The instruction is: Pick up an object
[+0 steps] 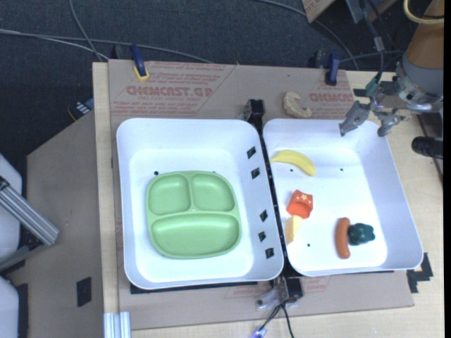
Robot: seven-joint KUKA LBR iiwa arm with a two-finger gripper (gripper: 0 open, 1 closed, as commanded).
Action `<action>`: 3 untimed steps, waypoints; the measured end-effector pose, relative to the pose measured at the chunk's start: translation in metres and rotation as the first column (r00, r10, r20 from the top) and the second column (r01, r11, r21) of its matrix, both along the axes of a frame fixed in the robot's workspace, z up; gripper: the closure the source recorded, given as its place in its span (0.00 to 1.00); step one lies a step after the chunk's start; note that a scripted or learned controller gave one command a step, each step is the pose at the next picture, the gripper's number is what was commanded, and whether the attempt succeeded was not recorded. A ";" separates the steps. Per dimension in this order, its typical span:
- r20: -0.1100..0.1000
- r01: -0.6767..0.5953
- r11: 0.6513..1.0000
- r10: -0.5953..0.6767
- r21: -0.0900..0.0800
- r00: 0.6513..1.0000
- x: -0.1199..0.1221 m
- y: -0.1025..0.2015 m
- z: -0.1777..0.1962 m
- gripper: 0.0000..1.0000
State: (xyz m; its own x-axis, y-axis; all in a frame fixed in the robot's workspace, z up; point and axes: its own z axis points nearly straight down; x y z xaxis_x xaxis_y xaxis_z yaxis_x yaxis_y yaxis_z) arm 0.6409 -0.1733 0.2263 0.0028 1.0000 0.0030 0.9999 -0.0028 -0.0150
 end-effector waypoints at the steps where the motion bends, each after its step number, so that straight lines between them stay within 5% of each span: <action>1: 0.015 -0.003 1.000 0.003 -0.003 1.000 0.003 0.001 0.009 0.00; 3: 0.009 -0.005 1.000 0.005 -0.001 1.000 0.014 0.011 -0.083 0.00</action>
State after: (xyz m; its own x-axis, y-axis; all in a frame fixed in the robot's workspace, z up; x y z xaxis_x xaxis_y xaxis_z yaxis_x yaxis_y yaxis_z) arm 0.6554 -0.1626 0.1428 -0.0024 1.0000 0.0016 1.0000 0.0024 -0.0056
